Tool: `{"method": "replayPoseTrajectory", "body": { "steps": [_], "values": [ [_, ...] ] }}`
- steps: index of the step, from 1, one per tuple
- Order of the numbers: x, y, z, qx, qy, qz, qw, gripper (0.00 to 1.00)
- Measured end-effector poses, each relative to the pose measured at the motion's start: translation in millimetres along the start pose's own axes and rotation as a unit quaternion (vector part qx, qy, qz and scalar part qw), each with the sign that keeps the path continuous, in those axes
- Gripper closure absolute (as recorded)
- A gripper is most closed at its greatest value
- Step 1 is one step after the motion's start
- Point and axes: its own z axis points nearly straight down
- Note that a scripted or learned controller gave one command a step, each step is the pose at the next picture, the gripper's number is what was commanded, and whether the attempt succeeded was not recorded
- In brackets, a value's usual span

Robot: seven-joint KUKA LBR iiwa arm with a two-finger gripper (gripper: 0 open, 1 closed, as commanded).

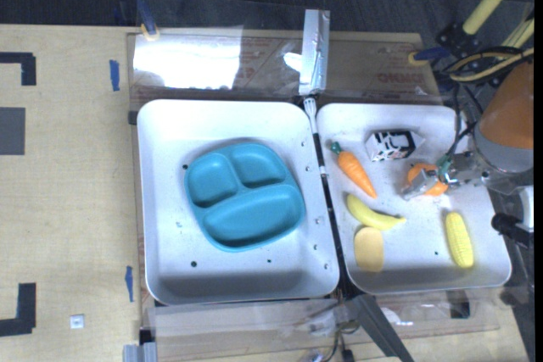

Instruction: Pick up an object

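Observation:
The right bin holds several toy foods. A carrot lies near its left wall, with a banana and a pale yellow round piece below it. A corn cob lies at the right, and a black-and-white toy sits at the back. My gripper is low in this bin, right over a small orange object that it partly hides. The orange-banded arm comes in from the right.
The left bin holds a blue divided plate. A clear plastic sheet and a metal divider stand behind the bins. Yellow tubing and cables sit at the top right.

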Motion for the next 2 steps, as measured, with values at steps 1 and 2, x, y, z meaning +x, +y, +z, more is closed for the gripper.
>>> {"method": "replayPoseTrajectory", "body": {
  "steps": [1, 2],
  "values": [
    [62.9, -39.6, -15.1, 0.005, -0.003, -0.094, 0.9955, 0.0],
    [8.7, 17.1, 2.1, 0.002, -0.005, -0.078, 0.9969, 0.0]
  ]
}}
